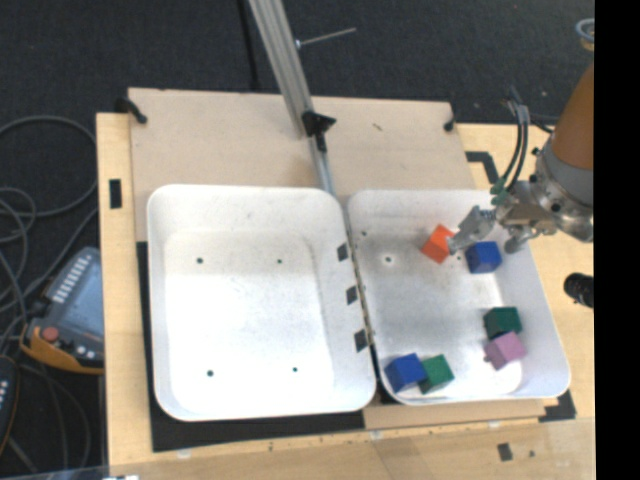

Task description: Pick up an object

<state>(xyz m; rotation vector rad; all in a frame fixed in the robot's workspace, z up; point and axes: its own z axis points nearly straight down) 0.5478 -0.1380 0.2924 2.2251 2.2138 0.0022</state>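
Note:
My gripper [492, 236] hangs over the upper right part of the right bin [400, 298], open, with its two fingers spread apart. A blue cube [483, 257] lies on the bin floor just below and between the fingertips; nothing shows it lifted. An orange block [437, 243] sits right beside the left finger [468, 228], on its outer side. The arm's orange band [575, 128] shows at the right edge.
Lower in the right bin lie a dark green block [503, 321], a pink block [505, 349], another blue block [405, 371] and a green block [436, 371]. The left bin [250, 308] adjoins it. A slanted aluminium post [290, 68] rises behind the bins.

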